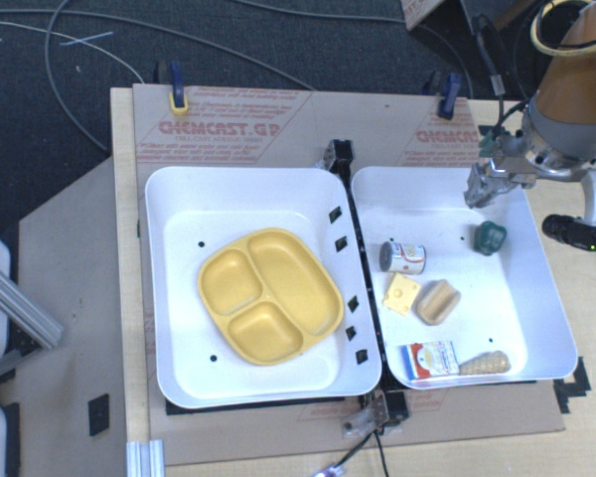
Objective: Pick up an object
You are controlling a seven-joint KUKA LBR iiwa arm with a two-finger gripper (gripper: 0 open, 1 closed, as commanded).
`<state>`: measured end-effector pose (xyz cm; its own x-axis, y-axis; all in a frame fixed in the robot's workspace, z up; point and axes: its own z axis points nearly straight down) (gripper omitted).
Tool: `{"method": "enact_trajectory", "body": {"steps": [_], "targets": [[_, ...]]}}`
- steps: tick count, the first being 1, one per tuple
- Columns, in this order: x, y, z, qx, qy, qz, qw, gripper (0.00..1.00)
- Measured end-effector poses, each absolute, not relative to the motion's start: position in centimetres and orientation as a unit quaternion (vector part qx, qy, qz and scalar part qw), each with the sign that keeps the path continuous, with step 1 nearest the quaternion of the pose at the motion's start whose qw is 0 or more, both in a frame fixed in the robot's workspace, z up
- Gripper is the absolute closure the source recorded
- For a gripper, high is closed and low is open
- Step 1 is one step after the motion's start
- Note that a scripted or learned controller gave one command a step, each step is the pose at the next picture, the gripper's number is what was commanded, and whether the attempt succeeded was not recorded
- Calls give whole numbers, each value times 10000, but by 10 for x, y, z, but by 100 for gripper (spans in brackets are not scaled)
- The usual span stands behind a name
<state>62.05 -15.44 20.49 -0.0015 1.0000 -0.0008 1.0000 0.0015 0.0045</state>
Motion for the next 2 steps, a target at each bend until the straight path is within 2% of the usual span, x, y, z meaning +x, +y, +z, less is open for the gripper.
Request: {"method": "enact_trajectory", "body": {"steps": [1,2], "targets": [[621,-154,208,7068,7074,8,10,100],[602,-111,217,7058,7084,-1,-17,100]]}}
